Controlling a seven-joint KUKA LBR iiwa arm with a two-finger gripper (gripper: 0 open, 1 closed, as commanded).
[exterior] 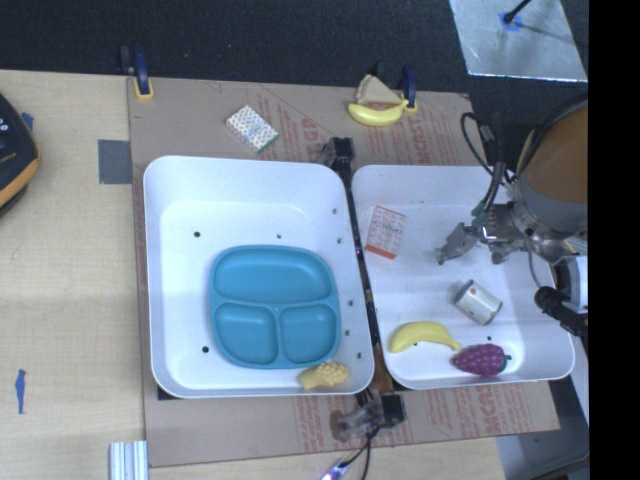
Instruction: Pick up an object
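I've got the gripper point(472, 244) low over the right bin point(420, 183), fingers spread apart, nothing between them. Small silver can point(477, 301) lies just below it (on its side, by the look), banana point(422, 337) and purple grapes point(479, 359) nearer the front edge, a card point(385, 231) off left.

Tool point(470, 240) (seemingly bare) above can point(477, 301).
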